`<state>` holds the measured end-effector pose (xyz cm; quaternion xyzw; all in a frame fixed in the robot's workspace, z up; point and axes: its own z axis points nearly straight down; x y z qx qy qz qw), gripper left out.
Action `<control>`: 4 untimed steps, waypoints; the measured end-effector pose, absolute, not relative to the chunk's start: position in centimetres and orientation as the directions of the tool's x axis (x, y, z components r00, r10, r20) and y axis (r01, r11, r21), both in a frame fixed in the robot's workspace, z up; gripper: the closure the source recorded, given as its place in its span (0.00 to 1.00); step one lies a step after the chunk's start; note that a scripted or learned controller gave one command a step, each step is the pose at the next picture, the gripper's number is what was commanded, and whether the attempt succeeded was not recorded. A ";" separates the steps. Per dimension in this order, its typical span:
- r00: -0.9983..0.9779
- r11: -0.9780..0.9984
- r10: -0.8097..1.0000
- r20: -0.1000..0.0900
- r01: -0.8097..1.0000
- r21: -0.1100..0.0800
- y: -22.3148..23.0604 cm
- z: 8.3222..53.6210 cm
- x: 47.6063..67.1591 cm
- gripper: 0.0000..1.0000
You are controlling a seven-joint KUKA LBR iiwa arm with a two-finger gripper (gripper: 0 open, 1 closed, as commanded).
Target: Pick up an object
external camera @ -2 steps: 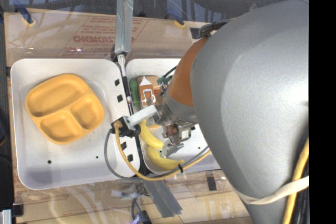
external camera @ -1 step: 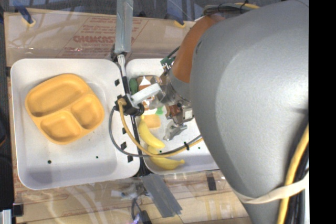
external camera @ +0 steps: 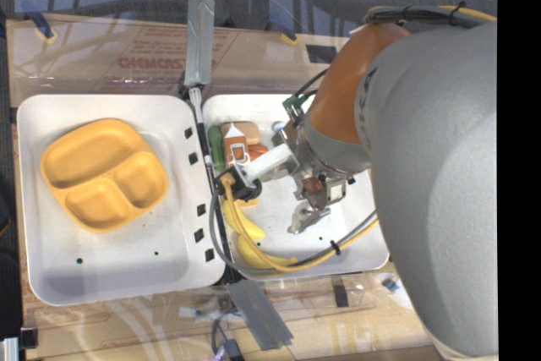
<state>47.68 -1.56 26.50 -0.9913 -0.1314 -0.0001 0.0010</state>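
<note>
arm: grey, bulky, fills the right side of the frame from top to bottom | orange band: upper centre-right, curving toward the middle | wrist: just right of frame centre, angled down | pincer: metallic, slightly below centre, pointing down and a little left

The brown worktop, covered with clear sheeting, carries two shallow white bins touching side by side, the left-hand bin and the right-hand bin, with a grey tape strip at the far end of their seam and another grey strip at its near end.
</note>
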 end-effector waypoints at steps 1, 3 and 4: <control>0.949 -0.949 0.317 -0.003 0.317 -0.002 -7.3 28.4 55.0 0.00; 0.979 -0.979 0.202 -0.004 0.202 -0.004 -20.1 9.1 47.5 0.00; 0.977 -0.977 0.212 -0.007 0.212 -0.009 -19.8 10.0 47.6 1.00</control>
